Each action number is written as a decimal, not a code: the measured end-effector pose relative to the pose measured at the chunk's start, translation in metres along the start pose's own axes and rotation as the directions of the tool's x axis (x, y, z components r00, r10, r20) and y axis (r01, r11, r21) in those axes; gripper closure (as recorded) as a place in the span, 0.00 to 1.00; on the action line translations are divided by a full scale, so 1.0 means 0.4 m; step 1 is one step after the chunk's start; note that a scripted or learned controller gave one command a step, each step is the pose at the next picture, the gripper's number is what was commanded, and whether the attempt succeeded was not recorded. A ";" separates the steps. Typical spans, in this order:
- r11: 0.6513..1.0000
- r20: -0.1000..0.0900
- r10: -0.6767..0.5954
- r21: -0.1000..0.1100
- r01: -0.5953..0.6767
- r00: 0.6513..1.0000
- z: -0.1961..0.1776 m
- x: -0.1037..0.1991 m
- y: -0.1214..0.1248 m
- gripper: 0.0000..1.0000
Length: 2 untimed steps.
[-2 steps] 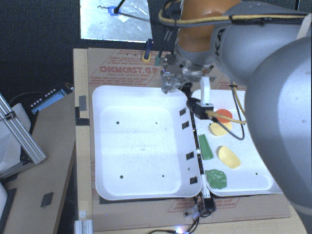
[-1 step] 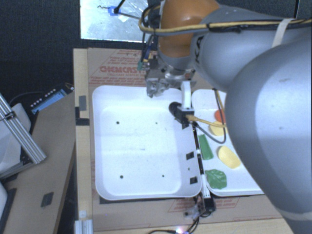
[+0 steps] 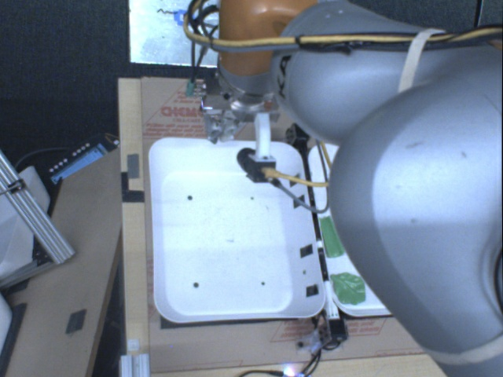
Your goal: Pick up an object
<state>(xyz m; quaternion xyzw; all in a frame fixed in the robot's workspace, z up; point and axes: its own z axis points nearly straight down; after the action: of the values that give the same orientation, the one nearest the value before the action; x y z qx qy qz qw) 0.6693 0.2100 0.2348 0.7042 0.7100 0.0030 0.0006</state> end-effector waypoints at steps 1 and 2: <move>1.000 0.002 0.006 0.001 -0.006 1.000 -0.073 -0.021 0.000 1.00; 1.000 0.002 0.000 0.000 0.000 1.000 -0.097 -0.019 0.000 1.00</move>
<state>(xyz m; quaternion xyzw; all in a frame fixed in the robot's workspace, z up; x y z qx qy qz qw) 0.6692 0.2021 0.2734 0.7041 0.7101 0.0022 0.0012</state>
